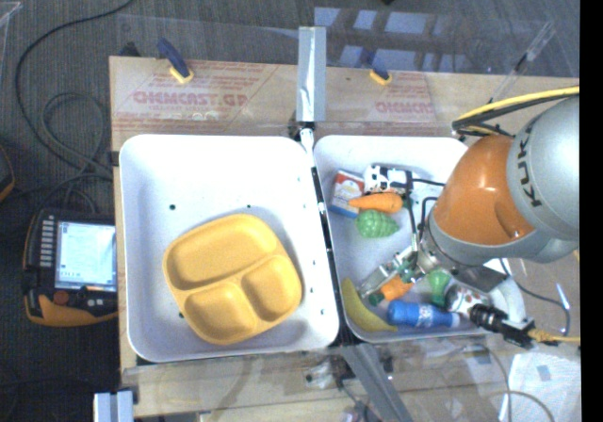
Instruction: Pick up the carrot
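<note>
The carrot (379, 202) is an orange toy lying crosswise in the far half of the right bin (415, 149), with a green leafy piece (377, 225) just below it. My gripper (407, 269) hangs under the orange wrist band (480, 203), low over the near half of the same bin. It sits to the near right of the carrot, apart from it, above a cluster of small toys.
Left bin (151, 175) holds a yellow divided tray (233, 276). In the right bin lie a red and white box (346, 187), a black and white item (387, 175), a small orange piece (396, 289), a green toy (439, 284), a blue bottle (421, 316) and a yellow banana (364, 314).
</note>
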Tool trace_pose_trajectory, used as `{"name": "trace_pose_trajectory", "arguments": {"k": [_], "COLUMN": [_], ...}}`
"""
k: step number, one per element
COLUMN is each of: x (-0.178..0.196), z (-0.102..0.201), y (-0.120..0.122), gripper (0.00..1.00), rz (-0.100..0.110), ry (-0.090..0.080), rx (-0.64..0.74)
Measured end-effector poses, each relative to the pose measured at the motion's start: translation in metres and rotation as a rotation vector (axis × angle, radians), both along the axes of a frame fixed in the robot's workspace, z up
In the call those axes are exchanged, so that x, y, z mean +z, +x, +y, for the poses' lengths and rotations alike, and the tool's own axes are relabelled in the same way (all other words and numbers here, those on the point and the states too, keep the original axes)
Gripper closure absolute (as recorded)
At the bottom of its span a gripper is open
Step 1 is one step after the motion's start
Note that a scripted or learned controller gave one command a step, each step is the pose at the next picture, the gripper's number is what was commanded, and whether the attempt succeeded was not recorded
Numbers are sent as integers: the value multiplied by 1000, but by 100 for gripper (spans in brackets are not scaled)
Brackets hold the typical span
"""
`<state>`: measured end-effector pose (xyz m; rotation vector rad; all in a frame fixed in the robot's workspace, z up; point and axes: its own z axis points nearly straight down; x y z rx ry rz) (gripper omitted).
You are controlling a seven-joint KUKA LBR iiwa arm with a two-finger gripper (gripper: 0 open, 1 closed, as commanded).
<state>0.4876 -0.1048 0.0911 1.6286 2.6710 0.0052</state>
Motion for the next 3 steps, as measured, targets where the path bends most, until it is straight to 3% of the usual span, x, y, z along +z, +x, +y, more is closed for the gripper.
{"name": "trace_pose_trajectory", "arguments": {"k": [1,2,3], "x": [10,10,-1], "z": [1,1,0], "y": [2,2,40], "gripper": [100,0,0], "rz": [-4,-4,2], "ry": [2,2,3], "rx": [-1,-1,-70]}}
